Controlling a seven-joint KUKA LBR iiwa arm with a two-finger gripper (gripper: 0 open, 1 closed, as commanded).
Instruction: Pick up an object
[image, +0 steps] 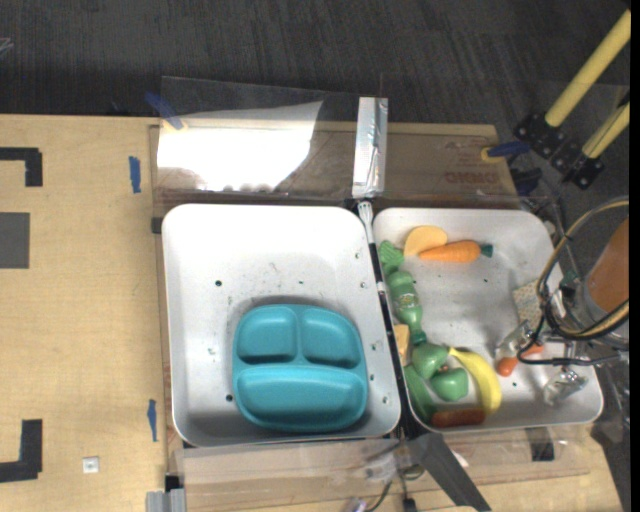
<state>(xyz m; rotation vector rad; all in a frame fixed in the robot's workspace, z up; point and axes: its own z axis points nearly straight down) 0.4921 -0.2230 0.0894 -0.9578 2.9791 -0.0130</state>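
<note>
The left bin (200, 300) is a shallow white tray of smooth plastic with rounded corners, and it carries a teal divided plate (298, 368) — glossy, soft-edged, with two small wells above one long one. The right bin (470, 295), of the same make, holds the candidates for picking, toy foods crowded toward its left wall and near edge. Largest of them is a yellow banana (482, 378), curved and slick, lying against a green pepper (442, 376) whose rounded, lumpy body looks hard to pinch squarely. An orange carrot (452, 253), tapered with a green stub, lies by itself near the far wall beside an orange slice (424, 239); a chain of small green pieces (400, 292) runs down the divider, and a small red piece (507, 366) sits near the cables. The arm's end, the gripper (560, 385), hangs at the right bin's right edge among wires; whether it is open or closed I cannot tell. For a clean pick, the carrot seems the best choice — free on all sides, narrow enough to span across its width, and away from walls that would block a descent.
</note>
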